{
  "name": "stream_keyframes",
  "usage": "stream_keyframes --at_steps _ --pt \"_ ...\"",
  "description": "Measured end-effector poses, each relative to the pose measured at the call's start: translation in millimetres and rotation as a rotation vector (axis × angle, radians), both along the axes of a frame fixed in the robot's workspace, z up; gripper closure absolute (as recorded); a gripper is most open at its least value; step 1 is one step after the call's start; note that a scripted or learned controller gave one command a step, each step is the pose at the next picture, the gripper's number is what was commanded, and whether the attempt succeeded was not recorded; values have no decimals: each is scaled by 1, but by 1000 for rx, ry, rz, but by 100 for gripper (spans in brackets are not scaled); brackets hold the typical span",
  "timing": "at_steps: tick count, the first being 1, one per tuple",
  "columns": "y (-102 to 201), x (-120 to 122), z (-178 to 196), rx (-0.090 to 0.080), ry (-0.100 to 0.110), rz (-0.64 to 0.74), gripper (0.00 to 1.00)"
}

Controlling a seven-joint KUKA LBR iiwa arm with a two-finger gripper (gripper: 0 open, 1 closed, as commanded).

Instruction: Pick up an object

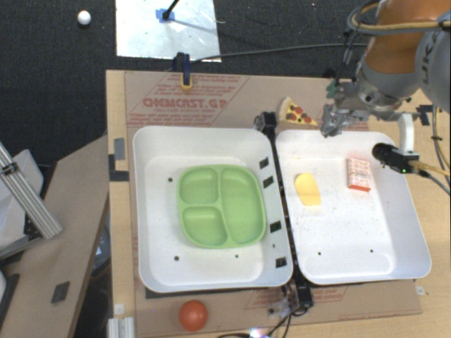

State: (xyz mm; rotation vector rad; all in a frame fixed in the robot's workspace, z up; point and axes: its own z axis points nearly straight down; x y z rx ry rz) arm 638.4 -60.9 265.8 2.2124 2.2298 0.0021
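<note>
- A round orange-red ball [192, 315] lies nearest, on the brown bench board [232, 90] at 6 o'clock from the left shallow white bin [151, 210], just outside its near rim.
- Inside the left bin a light green plastic plate with three compartments [221, 205] lies flat, around the middle of the floor.
- The right shallow white bin [394, 255] stands beside it, and the two touch along a row of black clips [275, 203].
- A pale yellow rounded soft piece [307, 189] lies in the right bin, left of its middle.
- A small pink and white rectangular packet [359, 174] lies at 3 o'clock from the yellow piece, well apart from it.
- The two-finger gripper [331, 127] hangs at the far rim of the right bin, at 12 o'clock from the yellow piece. Nothing is seen between its fingers; I cannot tell if they are spread or pressed together.
- A toy pizza slice [296, 113] lies on the board just left of the gripper.
- Farther away, a small white ball [84, 17] rests on the dark floor.
</note>
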Motion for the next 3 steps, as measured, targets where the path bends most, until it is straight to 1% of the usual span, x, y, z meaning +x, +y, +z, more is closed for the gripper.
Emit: stream_keyframes --at_steps 1,2,3 --pt "47 -18 -1 1 1 1 100" --pt "89 -30 -18 1 2 0 100" --pt "141 -51 -31 1 3 2 100"
